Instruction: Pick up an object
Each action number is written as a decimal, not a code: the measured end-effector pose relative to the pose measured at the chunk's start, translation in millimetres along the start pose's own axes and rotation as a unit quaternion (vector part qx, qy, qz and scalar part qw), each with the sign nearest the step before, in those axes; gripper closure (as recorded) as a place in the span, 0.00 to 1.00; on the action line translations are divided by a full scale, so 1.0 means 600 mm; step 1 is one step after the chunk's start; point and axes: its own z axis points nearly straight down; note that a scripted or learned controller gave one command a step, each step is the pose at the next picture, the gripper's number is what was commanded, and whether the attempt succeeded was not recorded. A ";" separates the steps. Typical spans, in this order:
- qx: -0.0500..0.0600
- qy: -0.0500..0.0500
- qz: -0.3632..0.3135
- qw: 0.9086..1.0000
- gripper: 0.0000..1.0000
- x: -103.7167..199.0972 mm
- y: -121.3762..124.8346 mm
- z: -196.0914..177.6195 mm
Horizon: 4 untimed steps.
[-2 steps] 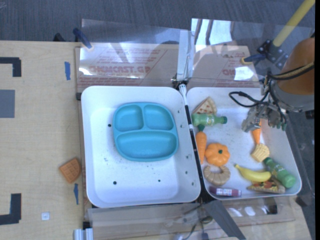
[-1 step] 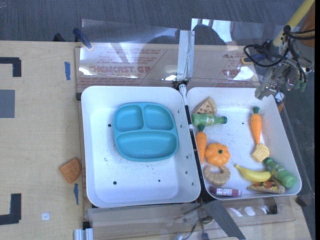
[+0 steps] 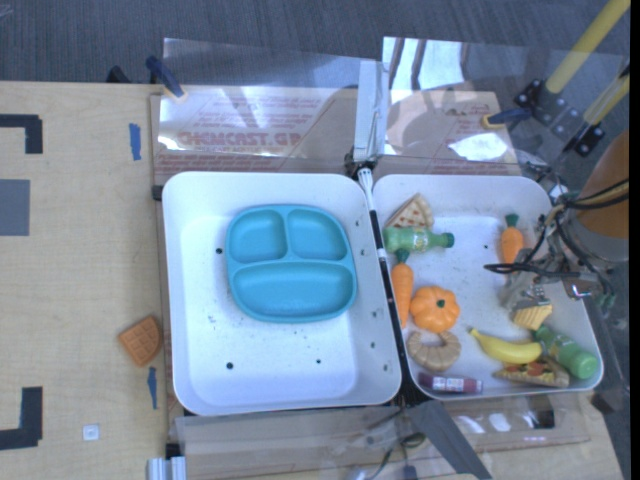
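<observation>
The right bin (image 3: pixel 470 193) holds several toy foods: a sandwich wedge (image 3: pixel 410 211), a green bottle (image 3: pixel 415 239), a long carrot (image 3: pixel 402 286), a small carrot (image 3: pixel 511 241), an orange pumpkin (image 3: pixel 436 308), a bagel (image 3: pixel 433 348), a banana (image 3: pixel 505 346), a yellow cheese piece (image 3: pixel 532 316), a second green bottle (image 3: pixel 570 353), a pizza slice (image 3: pixel 530 373) and a red tube (image 3: pixel 450 383). My gripper (image 3: pixel 522 288) hangs low at the bin's right side, just above the cheese piece and below the small carrot, with dark cables around it. Nothing is seen held.
The left bin (image 3: pixel 190 298) bears a blue divided plate (image 3: pixel 290 263). A brown waffle toy (image 3: pixel 141 340) lies on the wooden bench left of the bins. Clear plastic sheets stand behind both bins. The arm's orange band (image 3: pixel 610 198) shows at the right edge.
</observation>
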 end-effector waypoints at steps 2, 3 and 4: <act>0.000 -0.001 0.004 1.000 0.00 -0.099 -0.004 0.004; 0.001 -0.009 0.005 1.000 1.00 -0.106 -0.004 -0.021; 0.001 -0.008 0.005 1.000 0.00 -0.105 -0.004 -0.019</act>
